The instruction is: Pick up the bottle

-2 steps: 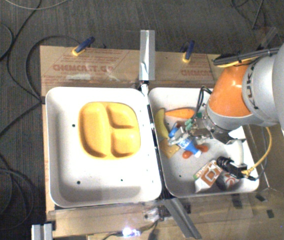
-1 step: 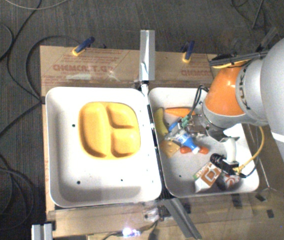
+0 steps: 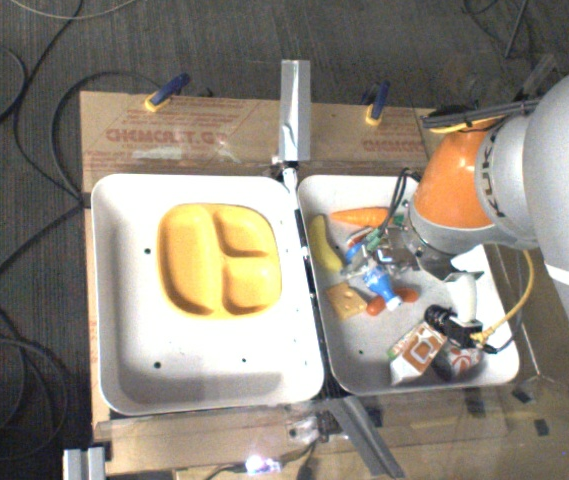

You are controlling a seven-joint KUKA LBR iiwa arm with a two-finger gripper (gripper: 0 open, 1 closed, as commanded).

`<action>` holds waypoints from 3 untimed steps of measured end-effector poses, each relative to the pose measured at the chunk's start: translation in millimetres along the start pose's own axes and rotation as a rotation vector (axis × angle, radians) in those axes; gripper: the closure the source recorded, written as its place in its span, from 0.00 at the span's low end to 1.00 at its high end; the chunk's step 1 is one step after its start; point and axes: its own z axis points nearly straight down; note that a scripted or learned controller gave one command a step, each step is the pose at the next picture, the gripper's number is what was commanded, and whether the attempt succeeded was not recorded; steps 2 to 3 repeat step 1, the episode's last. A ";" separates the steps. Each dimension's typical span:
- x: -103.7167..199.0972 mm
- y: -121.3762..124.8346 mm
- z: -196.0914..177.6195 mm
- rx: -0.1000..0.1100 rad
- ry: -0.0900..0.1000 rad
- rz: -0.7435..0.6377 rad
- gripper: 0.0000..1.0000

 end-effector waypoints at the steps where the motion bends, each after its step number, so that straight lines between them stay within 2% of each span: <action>1: 69.9 16.7 -168.1 0.017 -0.006 0.080 1.00; 3: 69.9 16.7 -168.1 0.017 -0.006 0.080 1.00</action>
